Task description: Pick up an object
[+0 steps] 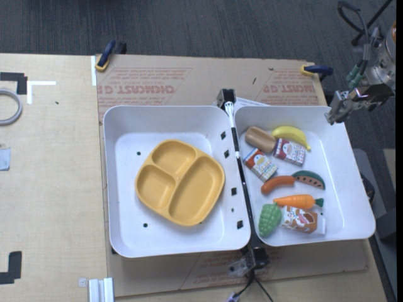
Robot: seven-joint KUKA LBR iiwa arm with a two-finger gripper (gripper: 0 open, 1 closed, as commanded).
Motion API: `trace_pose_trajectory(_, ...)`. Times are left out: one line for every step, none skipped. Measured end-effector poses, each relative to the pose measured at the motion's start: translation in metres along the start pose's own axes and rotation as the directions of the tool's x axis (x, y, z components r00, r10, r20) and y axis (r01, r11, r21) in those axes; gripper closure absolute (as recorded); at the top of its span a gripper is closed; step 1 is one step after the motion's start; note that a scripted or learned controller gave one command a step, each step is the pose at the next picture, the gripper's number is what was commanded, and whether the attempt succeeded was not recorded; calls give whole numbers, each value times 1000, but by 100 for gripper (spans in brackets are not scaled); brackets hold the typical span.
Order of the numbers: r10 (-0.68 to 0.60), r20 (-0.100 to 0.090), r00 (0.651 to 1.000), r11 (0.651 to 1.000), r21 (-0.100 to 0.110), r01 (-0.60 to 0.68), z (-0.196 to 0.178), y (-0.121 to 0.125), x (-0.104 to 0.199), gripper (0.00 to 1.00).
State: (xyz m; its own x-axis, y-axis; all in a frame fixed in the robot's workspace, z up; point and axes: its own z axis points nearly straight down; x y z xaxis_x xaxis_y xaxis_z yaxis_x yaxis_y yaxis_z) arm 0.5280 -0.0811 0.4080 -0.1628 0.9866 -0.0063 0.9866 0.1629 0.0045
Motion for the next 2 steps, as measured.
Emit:
trace_pose_trajectory(-1, 2, 1000, 1000, -1, 1, -10, 1, -1, 100)
trace_pose_trajectory(-3, 5, 1000, 1000, -3, 3, -19, 2, -1, 100)
